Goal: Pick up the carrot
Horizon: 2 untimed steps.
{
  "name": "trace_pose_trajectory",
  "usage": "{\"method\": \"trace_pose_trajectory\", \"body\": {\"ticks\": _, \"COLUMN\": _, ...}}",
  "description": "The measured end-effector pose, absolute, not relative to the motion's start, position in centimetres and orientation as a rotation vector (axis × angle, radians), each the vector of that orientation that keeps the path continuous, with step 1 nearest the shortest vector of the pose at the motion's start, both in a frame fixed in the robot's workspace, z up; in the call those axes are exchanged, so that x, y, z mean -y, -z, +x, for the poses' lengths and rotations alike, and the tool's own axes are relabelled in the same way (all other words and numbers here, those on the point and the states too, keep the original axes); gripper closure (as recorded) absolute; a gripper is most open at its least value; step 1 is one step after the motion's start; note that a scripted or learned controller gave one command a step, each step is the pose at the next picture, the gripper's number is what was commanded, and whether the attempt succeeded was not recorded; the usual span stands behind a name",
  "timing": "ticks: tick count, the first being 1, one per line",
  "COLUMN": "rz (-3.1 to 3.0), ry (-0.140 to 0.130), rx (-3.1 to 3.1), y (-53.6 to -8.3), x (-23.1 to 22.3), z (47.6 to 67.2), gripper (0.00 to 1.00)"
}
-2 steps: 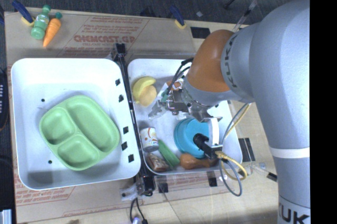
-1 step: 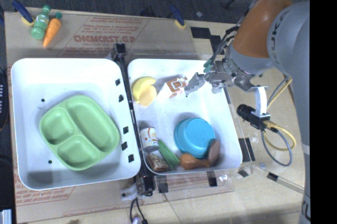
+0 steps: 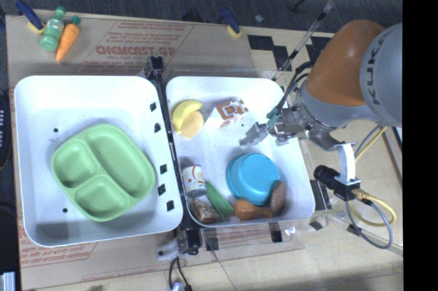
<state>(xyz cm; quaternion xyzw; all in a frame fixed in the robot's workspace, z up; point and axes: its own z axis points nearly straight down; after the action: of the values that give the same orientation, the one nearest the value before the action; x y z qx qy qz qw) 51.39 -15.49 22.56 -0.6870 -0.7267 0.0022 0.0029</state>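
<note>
From my seat, the nearest things crowd the front edge of the right bin (image 3: 295,146): a small can (image 3: 194,180), a green vegetable (image 3: 219,199), a dark packet (image 3: 205,213), an orange-brown food piece (image 3: 250,209) and a reddish-brown one (image 3: 278,196), all pressed close around a blue bowl (image 3: 252,176). Further back in that bin I see a yellow fruit (image 3: 187,117) and a small printed carton (image 3: 232,111). The left bin (image 3: 34,105) holds a green divided plate (image 3: 102,170).

The carrot (image 3: 68,40) is outside both bins, on the table (image 3: 137,43) at the far left corner, orange with a green top, lying tilted and touching a green toy bottle (image 3: 50,34). A blue clip (image 3: 29,14) sits just beside them.

The arm (image 3: 349,70) reaches in from the right, and its gripper (image 3: 254,135) hangs over the right bin, just behind the blue bowl, well apart from the carrot. I read its fingers as slightly spread, with nothing between them.
</note>
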Motion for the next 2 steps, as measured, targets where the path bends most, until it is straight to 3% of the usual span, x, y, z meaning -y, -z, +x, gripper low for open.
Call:
{"method": "trace_pose_trajectory", "body": {"ticks": 1, "rz": -2.296, "ry": -0.011, "rx": 2.132, "y": -21.0, "x": 13.5, "z": 48.0, "gripper": 0.00}}
{"method": "trace_pose_trajectory", "body": {"ticks": 2, "rz": -2.455, "ry": -0.012, "rx": 1.952, "y": -19.4, "x": 15.4, "z": 54.1, "gripper": 0.00}}
